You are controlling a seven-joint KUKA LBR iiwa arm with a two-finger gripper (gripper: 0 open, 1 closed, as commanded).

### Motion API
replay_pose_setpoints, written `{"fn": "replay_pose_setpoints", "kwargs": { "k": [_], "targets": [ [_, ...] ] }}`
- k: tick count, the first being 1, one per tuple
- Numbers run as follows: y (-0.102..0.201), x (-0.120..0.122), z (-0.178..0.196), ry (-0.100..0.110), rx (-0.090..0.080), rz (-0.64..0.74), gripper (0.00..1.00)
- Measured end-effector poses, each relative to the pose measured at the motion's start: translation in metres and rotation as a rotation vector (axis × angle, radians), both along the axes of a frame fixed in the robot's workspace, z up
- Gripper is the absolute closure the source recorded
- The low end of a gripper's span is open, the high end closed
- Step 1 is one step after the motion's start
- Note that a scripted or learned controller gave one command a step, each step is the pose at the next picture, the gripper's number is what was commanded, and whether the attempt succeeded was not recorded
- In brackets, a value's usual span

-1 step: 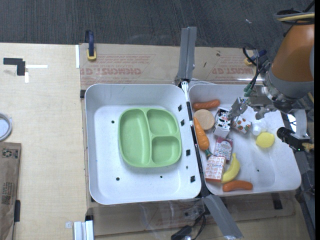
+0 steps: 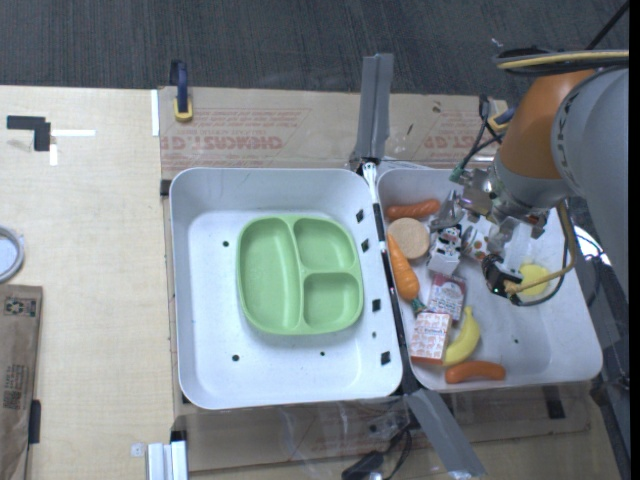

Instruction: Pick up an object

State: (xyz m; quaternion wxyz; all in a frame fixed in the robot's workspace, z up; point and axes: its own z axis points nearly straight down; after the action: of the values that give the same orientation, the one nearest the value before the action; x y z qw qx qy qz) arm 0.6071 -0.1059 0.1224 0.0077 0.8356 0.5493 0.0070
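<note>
1. I am working in a robotics lab: my grey arm (image 2: 590, 118) with its orange band is reaching over a light wooden table (image 2: 90, 268).
2. Two shallow white bins (image 2: 190, 298) are sitting side by side, held by metal brackets (image 2: 376, 108).
3. A green divided plate (image 2: 298, 273) is lying in one bin; toy food (image 2: 462, 340) is crowding the other.
4. A clamp (image 2: 181, 93) is gripping a cardboard sheet (image 2: 270, 128); cables (image 2: 555, 278) are trailing about.

a green divided plate (image 2: 299, 272) lies in the left white bin (image 2: 200, 368). the wooden counter (image 2: 90, 268) carries a blue-handled clamp (image 2: 180, 90) near its far edge, a black bracket (image 2: 30, 130) at far left, and a brown paper bag (image 2: 18, 353) at the left edge.
</note>
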Motion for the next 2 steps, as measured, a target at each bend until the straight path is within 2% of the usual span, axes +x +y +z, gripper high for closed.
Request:
{"fn": "replay_pose_setpoints", "kwargs": {
  "k": [1, 2],
  "targets": [
    [-0.0072, 0.024, -0.0287, 0.017, 0.002, 0.1, 0.0],
    [-0.0073, 0.0245, -0.0189, 0.017, 0.001, 0.102, 1.0]
  ]
}}
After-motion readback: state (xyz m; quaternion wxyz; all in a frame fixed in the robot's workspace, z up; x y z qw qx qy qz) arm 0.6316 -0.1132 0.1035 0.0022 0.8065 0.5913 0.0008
